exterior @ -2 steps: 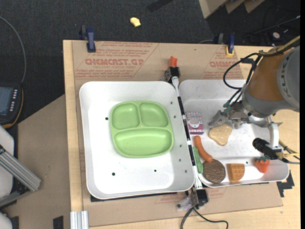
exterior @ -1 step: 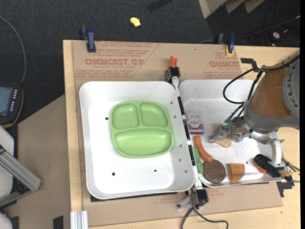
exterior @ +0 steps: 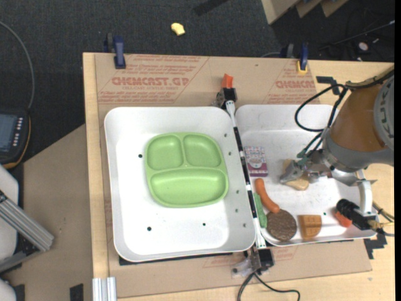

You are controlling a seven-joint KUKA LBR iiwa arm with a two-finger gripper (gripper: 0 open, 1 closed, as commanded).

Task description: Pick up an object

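Near front edge of right white bin (exterior: 276, 115): round brown disc (exterior: 282, 224), then tan block (exterior: 309, 225); green three-compartment plastic tray (exterior: 185, 168) sits mid left white bin (exterior: 122, 187). Beige lumpy object (exterior: 298, 182) lies mid right bin, gripper (exterior: 301, 171) right over it, grip state can't tell. Looks light and rigid; pinch across its narrow width.

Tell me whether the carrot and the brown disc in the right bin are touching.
Cannot tell. In the camera view the carrot's lower end comes right up to the brown disc's upper rim, but no plain gap or contact shows.
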